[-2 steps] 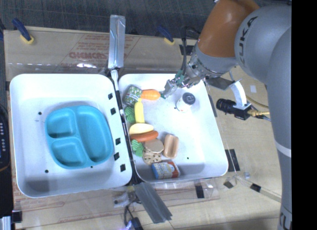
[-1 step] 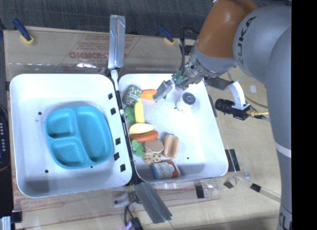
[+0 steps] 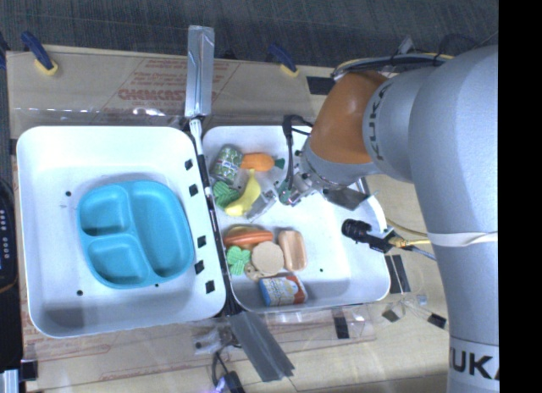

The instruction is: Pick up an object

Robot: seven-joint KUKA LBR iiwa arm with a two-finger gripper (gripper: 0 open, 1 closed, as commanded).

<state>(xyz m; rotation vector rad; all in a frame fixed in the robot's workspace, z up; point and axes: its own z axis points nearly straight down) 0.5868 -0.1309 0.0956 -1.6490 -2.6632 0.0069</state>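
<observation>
The gripper [image 3: 290, 190] hung low in the right bin [image 3: 360, 268], just beside the banana [image 3: 246, 196] and green can [image 3: 227, 163]; whether anything sat between its fingers, I could not tell. Left bin [image 3: 42, 239] carried a blue divided tray [image 3: 134, 233]. The arm [image 3: 461, 179] read "KU"; the bench [image 3: 102, 82] printing looked like "CHEMCAST".

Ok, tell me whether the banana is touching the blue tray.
Apart. The camera view shows the banana in the right bin and the blue tray in the left bin, with both bins' walls between them.
</observation>
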